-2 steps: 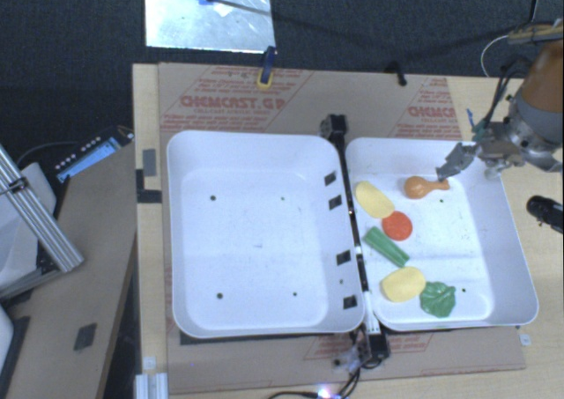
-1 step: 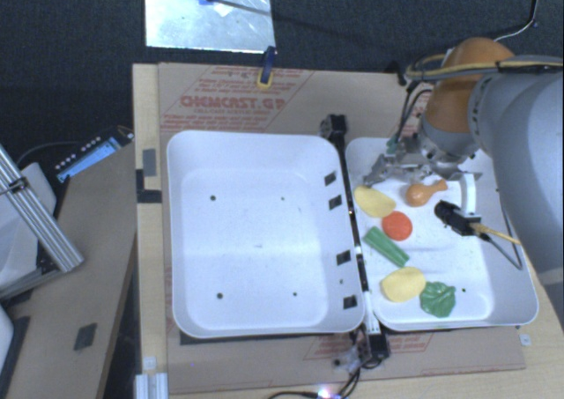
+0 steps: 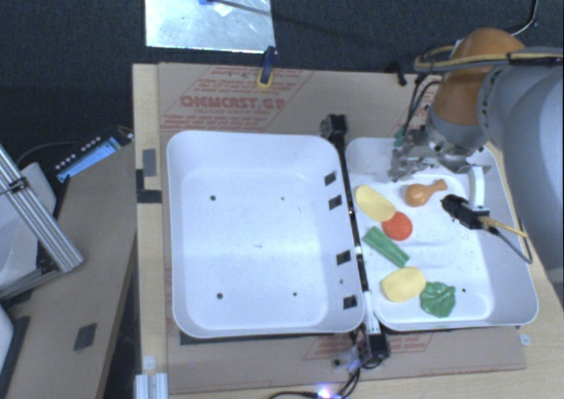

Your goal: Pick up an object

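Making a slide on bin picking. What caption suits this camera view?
Gripper over the far end of the right bin, close to an orange toy.

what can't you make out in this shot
1. Right bin: in the camera view the arm covers its far right corner, so anything lying there is hidden.
2. End effector: small and blurred. I cannot tell whether it touches the orange object.
3. Green lump: too blurred to identify.
4. The arm itself is cut off by the right edge.
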Robot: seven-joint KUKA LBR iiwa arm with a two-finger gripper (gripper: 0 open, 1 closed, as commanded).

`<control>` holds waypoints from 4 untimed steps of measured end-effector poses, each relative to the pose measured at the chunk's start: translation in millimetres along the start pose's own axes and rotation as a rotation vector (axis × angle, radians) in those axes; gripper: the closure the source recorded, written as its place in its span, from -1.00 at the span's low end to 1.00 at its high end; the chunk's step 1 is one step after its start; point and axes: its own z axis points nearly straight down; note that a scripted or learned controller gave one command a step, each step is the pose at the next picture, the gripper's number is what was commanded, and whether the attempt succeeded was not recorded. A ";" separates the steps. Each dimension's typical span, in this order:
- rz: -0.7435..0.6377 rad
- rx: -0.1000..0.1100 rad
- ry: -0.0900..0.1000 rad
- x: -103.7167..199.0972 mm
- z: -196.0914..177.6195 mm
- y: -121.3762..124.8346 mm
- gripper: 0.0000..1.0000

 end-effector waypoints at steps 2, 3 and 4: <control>-0.005 -0.008 0.003 64.6 -95.4 -58.3 1.00; -0.003 -0.003 0.001 112.0 -89.4 9.9 1.00; -0.001 0.000 0.003 164.4 -132.2 7.6 1.00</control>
